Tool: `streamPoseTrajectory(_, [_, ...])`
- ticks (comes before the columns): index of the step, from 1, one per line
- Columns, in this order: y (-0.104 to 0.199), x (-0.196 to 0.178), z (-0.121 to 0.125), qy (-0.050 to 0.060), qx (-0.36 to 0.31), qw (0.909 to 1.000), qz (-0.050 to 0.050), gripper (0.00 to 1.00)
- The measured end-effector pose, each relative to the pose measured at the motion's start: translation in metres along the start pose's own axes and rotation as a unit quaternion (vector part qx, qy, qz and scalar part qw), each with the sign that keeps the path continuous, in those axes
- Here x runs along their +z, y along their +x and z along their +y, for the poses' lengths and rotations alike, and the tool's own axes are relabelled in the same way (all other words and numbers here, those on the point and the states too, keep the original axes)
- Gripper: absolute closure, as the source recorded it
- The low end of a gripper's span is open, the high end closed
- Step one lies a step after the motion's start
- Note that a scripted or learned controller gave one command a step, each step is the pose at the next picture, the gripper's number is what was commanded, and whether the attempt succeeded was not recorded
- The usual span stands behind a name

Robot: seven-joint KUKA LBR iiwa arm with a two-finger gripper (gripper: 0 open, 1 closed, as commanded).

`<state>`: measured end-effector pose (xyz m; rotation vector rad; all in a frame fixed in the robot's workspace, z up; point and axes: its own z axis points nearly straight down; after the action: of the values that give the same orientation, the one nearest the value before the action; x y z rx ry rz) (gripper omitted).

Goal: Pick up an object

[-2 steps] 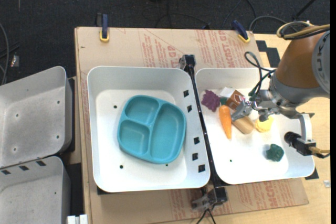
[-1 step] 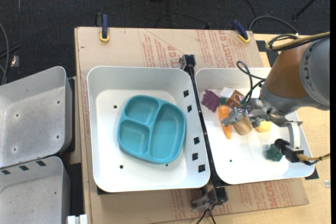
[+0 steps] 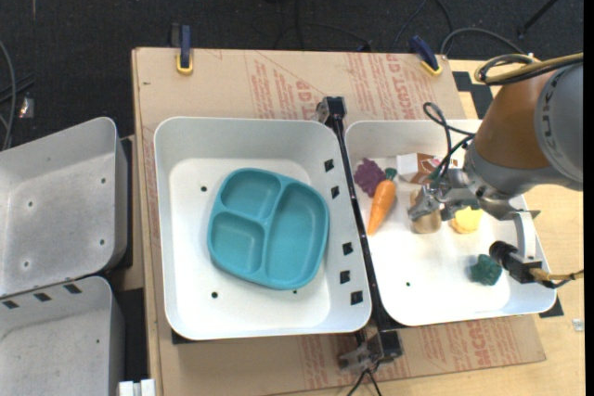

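Note:
My gripper [image 3: 428,202] hangs low over the middle of the right bin [image 3: 436,297], directly above a small brown-tan object [image 3: 425,222] that sits under its tips. An orange carrot [image 3: 380,204] lies just to its left, with a purple grape bunch [image 3: 369,173] beyond that. A yellow piece [image 3: 466,220] rests right beside the gripper on its right. A dark green toy [image 3: 484,270] sits near the bin's front right corner. A small brown and white item [image 3: 427,166] lies at the back, partly behind the wrist.
The left bin [image 3: 186,153] holds a teal divided plate [image 3: 269,228]. A black divider with clips [image 3: 351,199] runs between the bins. White trays [image 3: 60,199] lie off the bench at the left. Cables hang by the arm's wrist.

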<state>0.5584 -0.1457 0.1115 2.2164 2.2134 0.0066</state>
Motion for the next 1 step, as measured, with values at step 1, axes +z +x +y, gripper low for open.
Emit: streamPoseTrajectory(1, [0.0024,-0.0427,0.0026,0.003,-0.002,1.0,0.001,1.0])
